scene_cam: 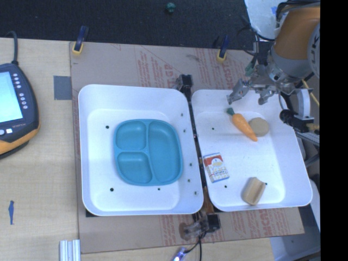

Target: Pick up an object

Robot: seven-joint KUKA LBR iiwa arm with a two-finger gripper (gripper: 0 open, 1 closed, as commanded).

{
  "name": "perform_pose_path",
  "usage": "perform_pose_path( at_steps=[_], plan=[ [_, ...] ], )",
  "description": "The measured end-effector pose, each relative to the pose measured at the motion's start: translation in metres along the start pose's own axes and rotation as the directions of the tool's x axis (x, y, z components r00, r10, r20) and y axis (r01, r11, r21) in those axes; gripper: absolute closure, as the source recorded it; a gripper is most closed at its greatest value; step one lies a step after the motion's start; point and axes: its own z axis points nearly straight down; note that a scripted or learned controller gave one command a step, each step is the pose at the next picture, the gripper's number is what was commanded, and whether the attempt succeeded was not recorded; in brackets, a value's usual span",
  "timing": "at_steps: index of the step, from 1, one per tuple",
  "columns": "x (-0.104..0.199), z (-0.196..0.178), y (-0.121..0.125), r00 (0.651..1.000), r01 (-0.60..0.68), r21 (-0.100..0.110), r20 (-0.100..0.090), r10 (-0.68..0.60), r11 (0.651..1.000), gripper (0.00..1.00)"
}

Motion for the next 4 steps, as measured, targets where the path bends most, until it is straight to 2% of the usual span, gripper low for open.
perform_pose_path(
  at_steps=[1, 2, 3, 4],
  plan=[
    [-0.02, 0.114, 0.005, 1.0, 0.0, 0.002, 0.001, 0.0, 1.0, 0.0],
    [-0.033, 0.112, 0.006, 1.0, -0.002, -0.003, 0.001, 0.002, 1.0, 0.0],
    [-0.033, 0.113, -0.008, 1.0, 0.0, 0.001, 0.001, 0.0, 1.0, 0.0],
    [-0.034, 0.102, -0.008, 1.0, 0.001, 0.003, 0.001, -0.001, 1.0, 1.0]
  ],
)
